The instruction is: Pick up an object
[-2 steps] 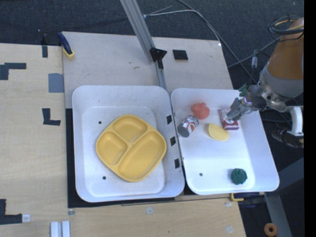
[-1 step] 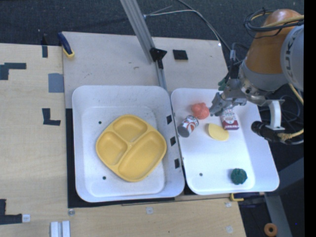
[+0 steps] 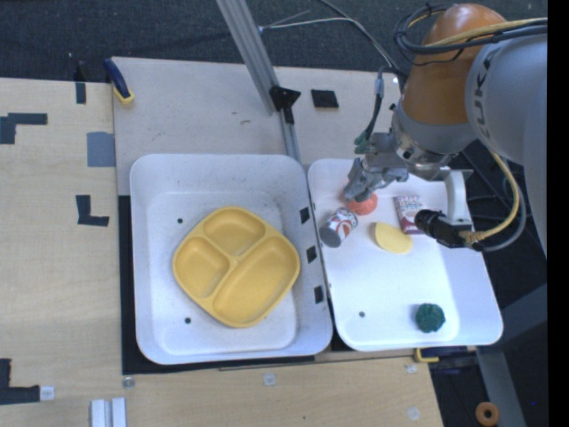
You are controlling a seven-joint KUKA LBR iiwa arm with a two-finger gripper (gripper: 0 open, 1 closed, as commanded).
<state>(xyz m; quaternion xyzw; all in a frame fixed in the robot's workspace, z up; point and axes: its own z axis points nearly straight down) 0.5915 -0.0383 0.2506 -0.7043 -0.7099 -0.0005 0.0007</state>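
Observation:
My gripper [image 3: 363,188] hangs over the far part of the right bin [image 3: 391,301], right above a small orange-red object [image 3: 363,205] that peeks out beneath its fingers. Just left of that lies a small silver can [image 3: 338,228] on its side. A yellow oval piece [image 3: 392,238] rests to the right of the can, and a red-and-white packet [image 3: 409,212] lies behind it. A dark green ball [image 3: 430,318] sits near the bin's front right corner. From this angle the fingers' spacing is hidden by the wrist.
The left bin [image 3: 160,194] holds a yellow divided plate [image 3: 235,265]. A slanted metal pole [image 3: 258,52] rises behind the bins. A black cable connector [image 3: 436,225] hangs from the arm over the right bin's right side.

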